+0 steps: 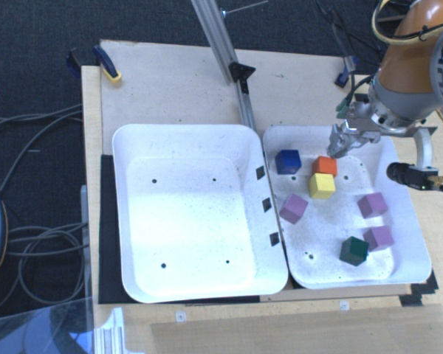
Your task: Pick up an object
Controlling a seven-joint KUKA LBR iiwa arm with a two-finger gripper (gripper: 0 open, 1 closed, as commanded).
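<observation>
Camera view: the gripper (pixel 342 143) hung just above the orange cube (pixel 325 165), which touched the yellow cube (pixel 322 185) in the right bin (pixel 406 220); its opening could not be told. The cube looked light and rigid, best pinched across its free flat sides.

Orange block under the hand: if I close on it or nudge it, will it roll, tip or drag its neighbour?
The orange block looks like a rigid flat-faced cube, so it should slide, not roll. The yellow block sits against it, so a push that way would probably shift both. The hand sits close above, so contact may be off-centre.
</observation>
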